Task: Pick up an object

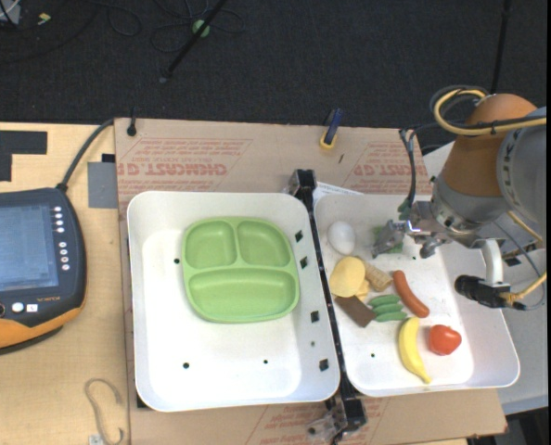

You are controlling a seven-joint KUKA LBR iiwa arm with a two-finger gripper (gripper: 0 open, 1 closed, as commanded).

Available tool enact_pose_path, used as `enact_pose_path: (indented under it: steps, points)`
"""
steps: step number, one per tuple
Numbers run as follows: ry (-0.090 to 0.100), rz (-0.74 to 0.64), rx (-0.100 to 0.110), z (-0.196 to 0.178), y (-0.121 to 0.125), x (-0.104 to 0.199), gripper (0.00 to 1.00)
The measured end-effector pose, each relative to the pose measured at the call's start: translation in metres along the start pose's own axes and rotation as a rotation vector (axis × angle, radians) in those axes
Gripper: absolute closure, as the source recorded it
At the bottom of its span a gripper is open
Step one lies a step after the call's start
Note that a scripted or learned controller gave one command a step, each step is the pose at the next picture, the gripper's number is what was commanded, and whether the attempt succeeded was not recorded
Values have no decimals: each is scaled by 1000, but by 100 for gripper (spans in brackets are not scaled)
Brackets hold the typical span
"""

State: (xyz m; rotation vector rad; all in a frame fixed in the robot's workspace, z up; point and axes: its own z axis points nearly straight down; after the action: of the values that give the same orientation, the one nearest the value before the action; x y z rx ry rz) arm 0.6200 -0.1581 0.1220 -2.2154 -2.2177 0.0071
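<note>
- Two shallow white plastic bins sit side by side at the centre of the frame; the left bin [155, 341] bears a light-green three-compartment plastic tray [240, 269], and the right bin [484, 364] bears the loose toy food.
- Candidate objects lie clustered in the right bin's left and lower part: a white egg-shaped piece [341, 237] at upper left, a yellow rounded piece [347, 275] just below it, a tan biscuit-like piece [378, 276] touching that, a brown flat slab [355, 311], green bean pods [385, 306], an orange-red sausage [409, 293], a yellow banana [411, 348] and a red tomato [444, 339] beside the banana.
- The grey arm with orange band [484, 160] enters from the right of the frame, its two-finger gripper [394, 236] hanging over the upper part of the right bin, between the egg and the sausage.
- Finger state: cannot be told; the tool end is small and cluttered with cables. Nothing is visibly between the fingers.
- Judgement: the task is not yet done; the gripper is placed over the cluster, presumably for a descent on a nearby piece.
- Risk, as judged: pieces touching each other may foul a clean grasp.
- A black handheld control pendant with an orange base [20, 258] rests at left.
</note>
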Motion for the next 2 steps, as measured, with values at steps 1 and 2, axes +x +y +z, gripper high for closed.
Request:
enact_pose_path:
  steps: [1,2]
  points:
    - [-1,0,-3,36,0,3,0]
    - [0,2,-4,24,1,2,100]
